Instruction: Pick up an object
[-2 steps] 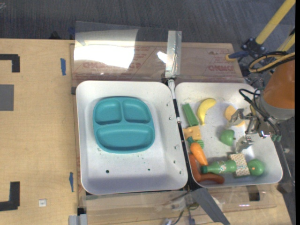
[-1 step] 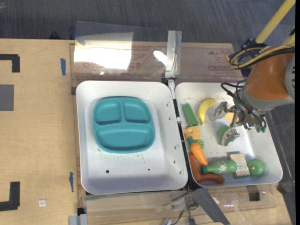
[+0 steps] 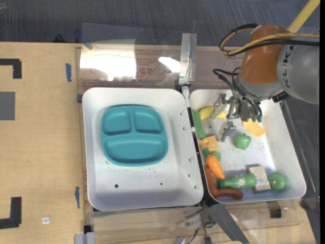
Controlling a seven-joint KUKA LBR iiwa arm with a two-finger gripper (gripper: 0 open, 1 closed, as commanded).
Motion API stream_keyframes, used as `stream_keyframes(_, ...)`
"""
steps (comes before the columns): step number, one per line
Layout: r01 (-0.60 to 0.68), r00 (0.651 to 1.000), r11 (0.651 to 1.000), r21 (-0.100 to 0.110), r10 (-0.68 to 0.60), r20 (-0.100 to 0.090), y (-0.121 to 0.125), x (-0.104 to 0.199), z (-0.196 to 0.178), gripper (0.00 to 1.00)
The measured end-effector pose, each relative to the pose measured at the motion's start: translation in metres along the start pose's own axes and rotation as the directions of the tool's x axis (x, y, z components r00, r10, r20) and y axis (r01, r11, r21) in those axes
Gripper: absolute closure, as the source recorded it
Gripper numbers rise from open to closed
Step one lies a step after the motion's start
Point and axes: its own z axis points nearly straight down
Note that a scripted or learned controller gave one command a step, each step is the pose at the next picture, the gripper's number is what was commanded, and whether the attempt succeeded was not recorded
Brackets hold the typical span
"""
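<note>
My gripper (image 3: 224,117) hangs over the upper middle of the right bin (image 3: 289,151), its two metal fingers (image 3: 226,131) spread open over bare bin floor with nothing between them. A yellow banana-like toy (image 3: 205,113) lies just to its left. A small green round toy (image 3: 242,141) sits just below and right of the fingers, and an orange-yellow wedge (image 3: 256,129) lies to the right, partly under the wrist. None of these touch the fingers.
Along the right bin's left wall lie a green strip (image 3: 198,129), a yellow block (image 3: 209,144) and a carrot (image 3: 216,166). At its front are a green bottle (image 3: 237,181), a checkered block (image 3: 259,177) and a red piece (image 3: 224,191). The left bin (image 3: 96,187) holds a teal divided plate (image 3: 134,135).
</note>
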Motion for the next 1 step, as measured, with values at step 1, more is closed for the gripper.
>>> stream_keyframes(1, -0.037, 0.997, 0.999, 0.003, 0.037, 0.061, -0.0471, 0.0780, 0.0091, 0.00)
